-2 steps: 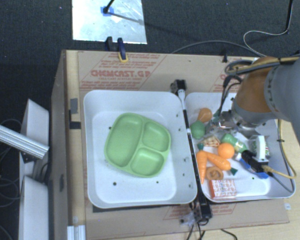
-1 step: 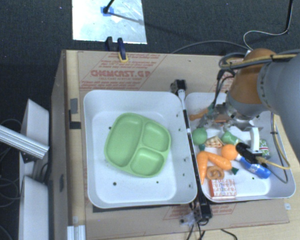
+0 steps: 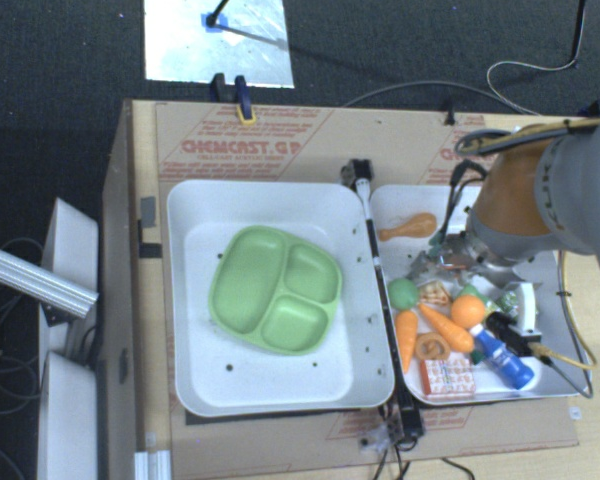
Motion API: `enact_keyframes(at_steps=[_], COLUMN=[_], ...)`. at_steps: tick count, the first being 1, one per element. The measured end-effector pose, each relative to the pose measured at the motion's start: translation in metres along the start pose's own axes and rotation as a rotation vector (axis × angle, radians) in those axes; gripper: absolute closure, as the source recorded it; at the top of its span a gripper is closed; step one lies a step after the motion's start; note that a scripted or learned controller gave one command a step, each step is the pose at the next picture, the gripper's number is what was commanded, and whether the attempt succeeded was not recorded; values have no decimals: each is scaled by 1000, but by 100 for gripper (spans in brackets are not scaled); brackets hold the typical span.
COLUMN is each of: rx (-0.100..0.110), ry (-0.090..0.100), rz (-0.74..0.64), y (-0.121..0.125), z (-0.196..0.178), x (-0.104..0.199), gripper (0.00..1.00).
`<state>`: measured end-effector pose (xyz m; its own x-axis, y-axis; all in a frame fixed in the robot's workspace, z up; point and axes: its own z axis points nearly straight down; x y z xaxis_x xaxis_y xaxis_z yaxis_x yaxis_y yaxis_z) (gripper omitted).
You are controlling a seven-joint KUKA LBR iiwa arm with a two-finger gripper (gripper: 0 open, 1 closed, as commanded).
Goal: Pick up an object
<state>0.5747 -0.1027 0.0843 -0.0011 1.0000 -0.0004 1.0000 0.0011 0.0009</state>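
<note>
Caught the gripper (image 3: 442, 261) low over the right bin (image 3: 540, 393), amid a heap of toy food; could not tell whether open or shut, and saw nothing visibly held. Found the likeliest object, a small tan waffle-like piece (image 3: 435, 293), just below the gripper in the frame, wedged between a green ball (image 3: 402, 292) and an orange (image 3: 468, 311). Judged it light, stiff, probably plastic and a little slick; best taken across its narrow sides, though crowded by its neighbours. Noted a carrot (image 3: 445, 326) just beyond it, toward the bin's near edge, and a drumstick (image 3: 408, 227) lying on the gripper's far side with bare floor around it, perhaps the easier pick by its thin shank. Spotted a green divided plate (image 3: 276, 289) in the left bin (image 3: 195, 268).
</note>
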Motion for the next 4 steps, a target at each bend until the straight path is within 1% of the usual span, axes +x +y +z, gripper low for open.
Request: enact_keyframes(at_steps=[1,2,3,4], rx=[1,-3,-3,-2], ry=[0,0,1,1], rz=[1,-1,-3,-3], y=[-81,-80,-68,-87], z=[0,-10,-101,-143], x=[-21,-21,36,96], gripper=[0,100,100,100])
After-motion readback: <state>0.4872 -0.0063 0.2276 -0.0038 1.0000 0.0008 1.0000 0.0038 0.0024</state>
